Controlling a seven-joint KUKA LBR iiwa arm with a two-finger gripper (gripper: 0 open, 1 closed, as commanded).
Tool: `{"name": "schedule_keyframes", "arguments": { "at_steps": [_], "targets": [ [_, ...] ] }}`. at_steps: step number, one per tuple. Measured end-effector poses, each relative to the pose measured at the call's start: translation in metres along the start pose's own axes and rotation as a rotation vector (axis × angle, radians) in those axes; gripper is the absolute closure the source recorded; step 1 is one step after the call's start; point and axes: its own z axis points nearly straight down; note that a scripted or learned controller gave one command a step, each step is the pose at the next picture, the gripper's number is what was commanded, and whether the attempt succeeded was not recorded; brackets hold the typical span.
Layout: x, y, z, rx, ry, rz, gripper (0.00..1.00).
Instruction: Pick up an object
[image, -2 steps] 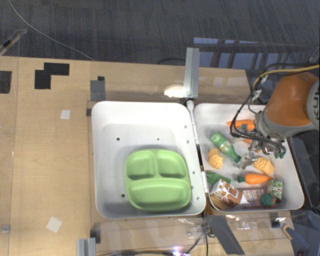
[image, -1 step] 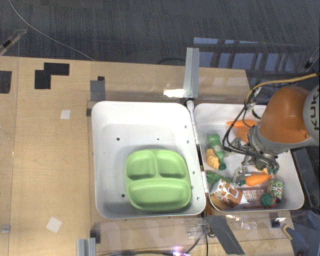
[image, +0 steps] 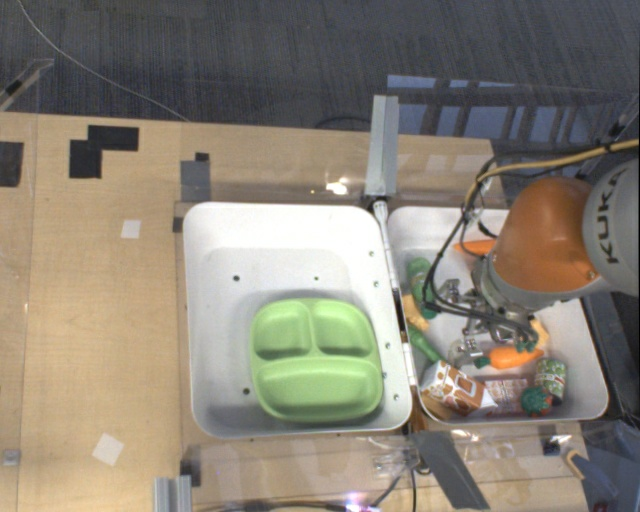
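One glossy green three-compartment plate (image: 317, 359), smooth white bin (image: 220, 250), crinkled snack packet (image: 470, 391)

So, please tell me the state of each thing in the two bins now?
Green plastic divided plate: right way up, alone in left white bin.
Brown snack packet: lying flat, right white bin.
Orange carrot toy: lying beside gripper.
Gripper: lowered into right bin.
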Motion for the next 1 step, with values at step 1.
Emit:
{"name": "schedule_keyframes", "arguments": {
  "at_steps": [1],
  "targets": [
    [-0.0273,-0.0025,0.0012,-0.002,0.003,0.004,0.00]
  ]
}}
